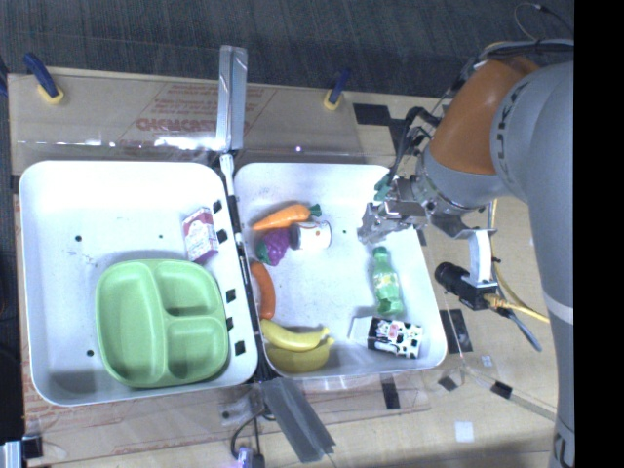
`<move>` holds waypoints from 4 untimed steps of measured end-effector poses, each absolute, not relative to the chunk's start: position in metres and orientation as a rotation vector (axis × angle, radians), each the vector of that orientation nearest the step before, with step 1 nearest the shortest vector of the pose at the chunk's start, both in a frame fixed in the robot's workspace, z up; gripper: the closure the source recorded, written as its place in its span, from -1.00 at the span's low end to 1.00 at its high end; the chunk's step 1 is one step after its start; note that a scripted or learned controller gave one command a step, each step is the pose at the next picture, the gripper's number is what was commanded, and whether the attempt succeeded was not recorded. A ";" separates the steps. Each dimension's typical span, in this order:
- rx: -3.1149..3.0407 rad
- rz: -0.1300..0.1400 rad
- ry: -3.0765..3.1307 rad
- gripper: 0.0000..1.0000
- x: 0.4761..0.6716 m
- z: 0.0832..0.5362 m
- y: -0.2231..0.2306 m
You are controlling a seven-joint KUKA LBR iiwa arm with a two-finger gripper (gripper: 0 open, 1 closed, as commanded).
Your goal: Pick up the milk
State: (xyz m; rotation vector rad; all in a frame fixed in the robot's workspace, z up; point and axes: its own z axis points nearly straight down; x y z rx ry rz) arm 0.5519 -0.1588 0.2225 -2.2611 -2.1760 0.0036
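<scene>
Milk carton [395,336], black-and-white cow-patterned, lies on its side in the near right corner of the right bin [331,178], well below the gripper [382,217], which hangs over the bin's right wall; whether its fingers are spread cannot be told. One green bottle [386,281] lies between them. Left of the gripper: one carrot [283,216], one banana [295,338]. Farther left, one green divided tray [164,322] and one small red carton [200,233].

smooth white plastic bins [58,378], a matt green plastic tray [161,320], the printed milk carton [395,337] glossy.
</scene>
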 end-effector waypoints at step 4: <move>-2.640 -0.025 -1.691 -1.00 0.484 0.096 -0.194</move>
